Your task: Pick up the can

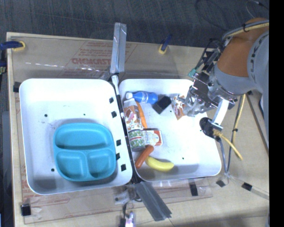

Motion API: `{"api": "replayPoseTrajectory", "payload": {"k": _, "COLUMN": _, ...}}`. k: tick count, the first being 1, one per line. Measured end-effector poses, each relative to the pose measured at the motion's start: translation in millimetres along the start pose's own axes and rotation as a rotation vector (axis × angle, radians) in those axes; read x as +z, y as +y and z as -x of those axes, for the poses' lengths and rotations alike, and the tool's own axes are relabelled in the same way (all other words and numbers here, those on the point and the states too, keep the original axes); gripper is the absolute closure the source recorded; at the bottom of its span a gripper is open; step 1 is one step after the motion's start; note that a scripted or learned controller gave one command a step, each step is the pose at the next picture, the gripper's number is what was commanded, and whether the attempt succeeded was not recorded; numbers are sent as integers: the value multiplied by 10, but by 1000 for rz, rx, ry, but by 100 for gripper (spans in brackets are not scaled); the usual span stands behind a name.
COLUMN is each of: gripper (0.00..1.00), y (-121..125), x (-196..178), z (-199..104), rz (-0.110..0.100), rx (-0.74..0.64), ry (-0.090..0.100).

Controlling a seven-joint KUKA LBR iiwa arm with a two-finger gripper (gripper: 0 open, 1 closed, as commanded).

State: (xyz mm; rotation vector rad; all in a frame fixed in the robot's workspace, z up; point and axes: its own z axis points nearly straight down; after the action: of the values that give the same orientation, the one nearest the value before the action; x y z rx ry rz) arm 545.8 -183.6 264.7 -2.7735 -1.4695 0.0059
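Lying along bin divider, can (131, 116) well left of tool (193, 104).

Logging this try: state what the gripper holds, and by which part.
Cannot be told. The gripper is low in the right bin against a small reddish item; no grasp visible.

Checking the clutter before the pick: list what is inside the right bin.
The right bin holds a blue bottle, a black block, a can, a carton, a carrot and a banana. The gripper hides the item below it.
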Motion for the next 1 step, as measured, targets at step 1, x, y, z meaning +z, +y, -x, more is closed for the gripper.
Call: {"api": "replayPoseTrajectory", "payload": {"k": 1, "gripper": 100, "y": -395, "x": 268, "z": 417, "rz": -2, "rx": 25, "ry": -1}}
